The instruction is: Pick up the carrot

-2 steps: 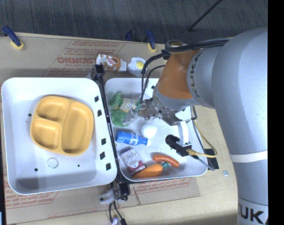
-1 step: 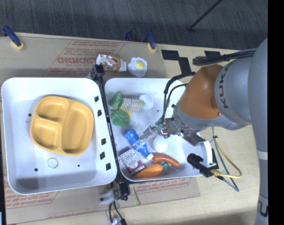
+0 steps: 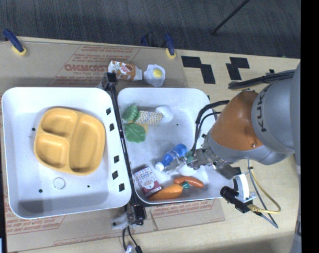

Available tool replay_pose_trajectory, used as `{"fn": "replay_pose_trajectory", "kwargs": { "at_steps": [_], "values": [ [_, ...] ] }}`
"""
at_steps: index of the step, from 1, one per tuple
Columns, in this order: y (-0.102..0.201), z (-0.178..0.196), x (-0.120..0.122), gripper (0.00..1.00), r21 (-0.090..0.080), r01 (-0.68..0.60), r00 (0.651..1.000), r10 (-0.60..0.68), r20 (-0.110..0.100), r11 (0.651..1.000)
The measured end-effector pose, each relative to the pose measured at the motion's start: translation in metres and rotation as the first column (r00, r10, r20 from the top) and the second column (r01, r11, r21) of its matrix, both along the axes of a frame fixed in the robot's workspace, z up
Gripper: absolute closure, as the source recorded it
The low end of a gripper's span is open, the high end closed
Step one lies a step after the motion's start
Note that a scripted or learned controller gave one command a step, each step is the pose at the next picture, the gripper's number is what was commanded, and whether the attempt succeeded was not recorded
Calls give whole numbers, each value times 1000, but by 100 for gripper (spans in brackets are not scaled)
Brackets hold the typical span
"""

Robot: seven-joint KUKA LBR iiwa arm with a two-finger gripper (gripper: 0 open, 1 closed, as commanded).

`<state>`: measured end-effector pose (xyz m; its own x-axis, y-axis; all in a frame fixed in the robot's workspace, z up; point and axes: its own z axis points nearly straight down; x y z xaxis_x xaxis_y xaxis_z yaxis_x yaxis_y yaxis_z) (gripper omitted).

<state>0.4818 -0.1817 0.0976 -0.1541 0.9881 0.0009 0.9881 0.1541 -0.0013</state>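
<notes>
the carrot (image 3: 166, 192) lies on the floor of the right bin (image 3: 193, 100) along its near wall, between a small red carton (image 3: 147, 178) and a hot dog (image 3: 190, 182). just beyond, the gripper (image 3: 190, 162) sits low by a clear plastic bottle (image 3: 171, 158); i cannot tell how it is set. farther back are green leaves (image 3: 133, 125) and an ice cream cone (image 3: 151, 116), and the left bin (image 3: 14, 157) holds a yellow divided tray (image 3: 69, 139).

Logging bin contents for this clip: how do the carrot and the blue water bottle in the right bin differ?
The carrot is orange and opaque; the bottle is clear with a blue label. The carrot lies nearly level against the bin's near wall; the bottle lies diagonally, further in. The carrot is next to a small red carton; the bottle's upper end is close to the arm's wrist. Both lie on their sides.
</notes>
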Motion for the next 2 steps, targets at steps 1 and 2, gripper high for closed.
{"fn": "replay_pose_trajectory", "kwargs": {
  "at_steps": [1, 2],
  "values": [
    [80, -6, 24, 0, 0, -253, 967, 253, 0, 967],
    [18, 85, 76, 0, -1, -396, 918, 396, 0, 918]
  ]
}}
